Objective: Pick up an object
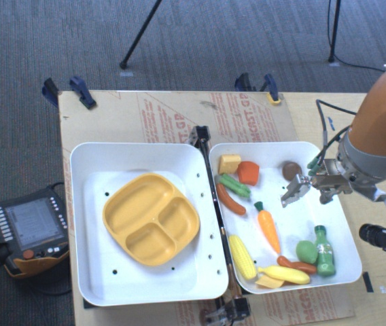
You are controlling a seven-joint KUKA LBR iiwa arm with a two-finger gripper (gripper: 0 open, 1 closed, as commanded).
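We hover over the right bin, nothing in our grasp yet.

Our two-finger metal gripper hangs above the right white bin, jaws standing apart and empty, over bare floor between the small brown round toy at the far side and the orange plastic carrot with a green top. The carrot lies flat near the bin's middle, apart from its neighbours, so we judge it the easiest pick. It looks light, stiff and smooth, likely slippery; we would close across its thick upper body just below the green top, where the sides run most parallel. The left white bin holds a yellow compartment plate.
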